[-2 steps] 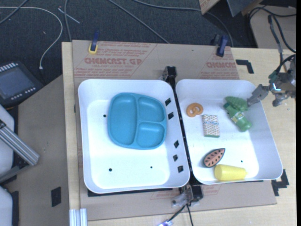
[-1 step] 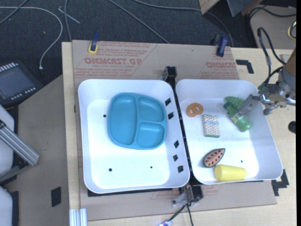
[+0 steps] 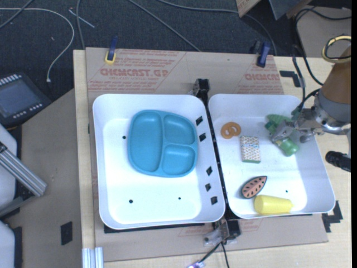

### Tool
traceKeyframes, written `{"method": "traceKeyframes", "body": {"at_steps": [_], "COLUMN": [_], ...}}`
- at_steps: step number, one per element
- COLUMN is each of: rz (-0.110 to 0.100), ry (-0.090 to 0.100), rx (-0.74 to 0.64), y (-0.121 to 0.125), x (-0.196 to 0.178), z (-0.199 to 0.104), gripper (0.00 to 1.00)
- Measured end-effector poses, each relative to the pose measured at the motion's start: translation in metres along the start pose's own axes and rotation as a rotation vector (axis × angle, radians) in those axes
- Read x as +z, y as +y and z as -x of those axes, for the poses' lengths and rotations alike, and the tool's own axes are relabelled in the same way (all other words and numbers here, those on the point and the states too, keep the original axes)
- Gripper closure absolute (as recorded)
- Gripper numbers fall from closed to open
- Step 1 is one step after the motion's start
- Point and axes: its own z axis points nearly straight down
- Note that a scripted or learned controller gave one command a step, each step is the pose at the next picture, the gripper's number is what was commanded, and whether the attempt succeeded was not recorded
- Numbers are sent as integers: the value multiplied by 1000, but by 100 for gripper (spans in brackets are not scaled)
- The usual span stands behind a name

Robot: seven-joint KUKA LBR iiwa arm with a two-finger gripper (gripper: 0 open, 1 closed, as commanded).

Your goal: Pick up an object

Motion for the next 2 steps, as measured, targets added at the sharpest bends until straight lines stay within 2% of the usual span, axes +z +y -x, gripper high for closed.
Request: {"method": "traceKeyframes", "body": {"at_steps": [1, 2], "rz": [-1, 6], "ry": [0, -1], "rx": [2, 1], "y": [0, 1], "x": [53, 38], "z": [-1, -1], "gripper": [0, 100]}}
